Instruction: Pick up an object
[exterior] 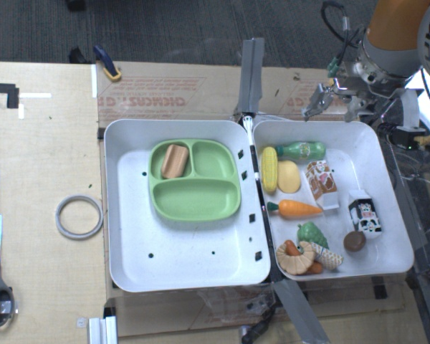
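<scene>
Inside green tray [196,199] — bread roll [175,160]; right bin [384,165] — toys.

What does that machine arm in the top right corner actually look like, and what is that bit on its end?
The arm is a thick rounded tube, grey with a broad orange band above the wrist. Black cables loop along its side. At its end sits the pincer, a small cluster of silvery metal parts with thin dark fingers, plus a few bits of green near the wiring.

Glossy white plastic bins [122,213], a matt green plastic tray [196,199], pale wood-look bench [36,170].
</scene>
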